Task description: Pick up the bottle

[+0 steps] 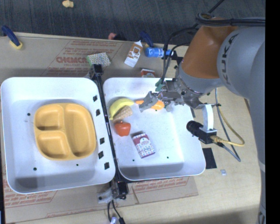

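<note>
Well, the pick isn't done yet, as far as this shows. The gripper (pixel 148 101) is low in the right bin (pixel 191 164), near its back wall. It's touching or just beside a small orange item (pixel 158 105), prob. the bottle, though it's too small to be sure. Can't tell if the gripper is open or shut, and nothing looks lifted. The banana (pixel 120 108), tomato (pixel 122 128) and red packet (pixel 143 145) lie nearby. Left to do: get a firm hold, then raise it.
</note>
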`<state>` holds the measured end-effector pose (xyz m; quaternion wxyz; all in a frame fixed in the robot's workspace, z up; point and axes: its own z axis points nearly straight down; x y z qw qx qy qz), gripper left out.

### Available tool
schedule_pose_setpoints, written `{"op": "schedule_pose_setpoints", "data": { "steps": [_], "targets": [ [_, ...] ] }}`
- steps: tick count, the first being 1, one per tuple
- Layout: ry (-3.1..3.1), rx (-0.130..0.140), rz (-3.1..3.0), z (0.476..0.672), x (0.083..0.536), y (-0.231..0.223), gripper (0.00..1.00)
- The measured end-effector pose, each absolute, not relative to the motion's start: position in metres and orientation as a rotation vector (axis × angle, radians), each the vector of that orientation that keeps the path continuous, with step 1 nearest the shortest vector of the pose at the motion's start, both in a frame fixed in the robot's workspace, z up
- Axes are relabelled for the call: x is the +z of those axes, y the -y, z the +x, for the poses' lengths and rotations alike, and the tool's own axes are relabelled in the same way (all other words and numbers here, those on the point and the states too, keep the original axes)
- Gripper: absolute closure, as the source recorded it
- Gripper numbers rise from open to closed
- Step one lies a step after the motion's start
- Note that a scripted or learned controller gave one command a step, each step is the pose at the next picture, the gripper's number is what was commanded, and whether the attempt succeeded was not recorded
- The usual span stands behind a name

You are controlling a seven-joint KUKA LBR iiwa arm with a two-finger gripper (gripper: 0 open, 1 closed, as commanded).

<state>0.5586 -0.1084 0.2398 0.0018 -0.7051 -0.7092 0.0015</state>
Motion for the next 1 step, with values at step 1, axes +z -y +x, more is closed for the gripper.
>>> {"op": "schedule_pose_setpoints", "data": {
  "steps": [1],
  "targets": [
    [2.229, 0.007, -2.206, 0.5589, 0.2501, 0.108, 1.0]
  ]
}}
